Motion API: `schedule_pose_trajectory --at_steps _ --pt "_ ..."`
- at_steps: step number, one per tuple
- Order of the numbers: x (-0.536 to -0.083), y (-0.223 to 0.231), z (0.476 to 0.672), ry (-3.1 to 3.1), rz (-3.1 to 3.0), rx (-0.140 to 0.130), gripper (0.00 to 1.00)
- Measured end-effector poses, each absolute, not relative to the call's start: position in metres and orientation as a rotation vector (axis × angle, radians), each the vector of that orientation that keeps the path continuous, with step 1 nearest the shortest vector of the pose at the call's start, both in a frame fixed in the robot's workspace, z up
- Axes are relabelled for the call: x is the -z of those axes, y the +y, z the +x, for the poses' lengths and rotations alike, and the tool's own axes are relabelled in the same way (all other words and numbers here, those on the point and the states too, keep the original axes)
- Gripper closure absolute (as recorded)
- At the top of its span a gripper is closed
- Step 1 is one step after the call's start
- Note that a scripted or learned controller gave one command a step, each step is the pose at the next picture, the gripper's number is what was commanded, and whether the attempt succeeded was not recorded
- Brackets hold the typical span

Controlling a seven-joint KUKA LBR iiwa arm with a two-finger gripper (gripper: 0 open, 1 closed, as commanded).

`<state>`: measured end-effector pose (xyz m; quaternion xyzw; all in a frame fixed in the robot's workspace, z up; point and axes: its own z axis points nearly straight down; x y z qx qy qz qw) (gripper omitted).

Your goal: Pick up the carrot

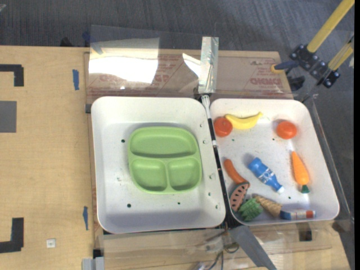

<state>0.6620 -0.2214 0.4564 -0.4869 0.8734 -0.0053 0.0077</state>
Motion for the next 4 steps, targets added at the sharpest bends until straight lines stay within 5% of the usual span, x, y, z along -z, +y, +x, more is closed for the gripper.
schedule_pose_trajectory --at_steps 1,3,4 --pt "-0.261 -0.221 0.666 2.592 -1.778 -0.019 1.00" --pt "-0.296 -0.218 0.673 2.574 -1.754 0.014 1.00" --pt "-0.101 -0.222 0.671 2.490 -1.898 0.014 1.00"
